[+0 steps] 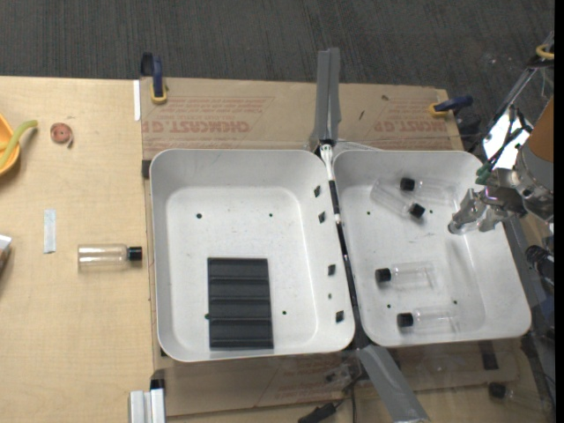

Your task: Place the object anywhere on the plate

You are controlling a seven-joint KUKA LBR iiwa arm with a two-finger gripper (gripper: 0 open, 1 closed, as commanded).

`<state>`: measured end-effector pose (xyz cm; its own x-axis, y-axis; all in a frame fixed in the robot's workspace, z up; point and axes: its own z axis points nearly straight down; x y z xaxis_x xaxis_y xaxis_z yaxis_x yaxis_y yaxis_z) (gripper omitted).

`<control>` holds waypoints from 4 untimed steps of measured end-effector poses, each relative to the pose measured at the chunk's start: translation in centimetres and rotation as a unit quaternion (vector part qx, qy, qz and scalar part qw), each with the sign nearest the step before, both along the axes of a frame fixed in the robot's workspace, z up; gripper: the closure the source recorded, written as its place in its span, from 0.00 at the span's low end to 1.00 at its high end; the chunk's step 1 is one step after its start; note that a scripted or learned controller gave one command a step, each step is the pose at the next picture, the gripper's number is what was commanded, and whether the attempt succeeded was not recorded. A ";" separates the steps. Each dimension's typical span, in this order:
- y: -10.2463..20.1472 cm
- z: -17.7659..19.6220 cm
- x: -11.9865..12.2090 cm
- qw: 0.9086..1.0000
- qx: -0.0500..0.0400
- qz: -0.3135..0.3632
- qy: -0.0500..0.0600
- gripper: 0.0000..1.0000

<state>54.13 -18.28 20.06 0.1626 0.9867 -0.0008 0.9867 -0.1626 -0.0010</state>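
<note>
Grey arm entering at right edge of frame, metal two-finger gripper (464,219) low over right white bin (507,311); finger state cannot tell. Four clear black-capped vials (407,276) in same bin. Black ribbed rectangular plate (239,302) lower centre, left white bin (176,263). Cardboard (211,117) lettering mirrored, unreadable.

Two white bins (176,170) (502,315) – five clear vials (109,255) (394,186) (398,204) (405,277) (429,322) – one black ridged plate (239,303)

Dark grey carpet floor (220,16) behind – pale wood bench (70,324), brown cardboard sheet (238,113) underneath.
</note>
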 end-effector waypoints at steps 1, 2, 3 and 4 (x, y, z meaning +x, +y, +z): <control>0.0 0.0 0.0 1.000 0.000 0.000 0.000 0.00; -3.5 -1.8 7.9 0.998 -0.001 0.070 0.000 0.00; -3.2 5.3 11.8 0.993 -0.001 0.116 -0.001 0.00; -4.0 21.8 5.1 0.997 0.000 0.075 0.000 0.00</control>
<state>59.23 -22.24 41.88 0.0138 0.9999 -0.0018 0.9999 -0.0138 -0.0014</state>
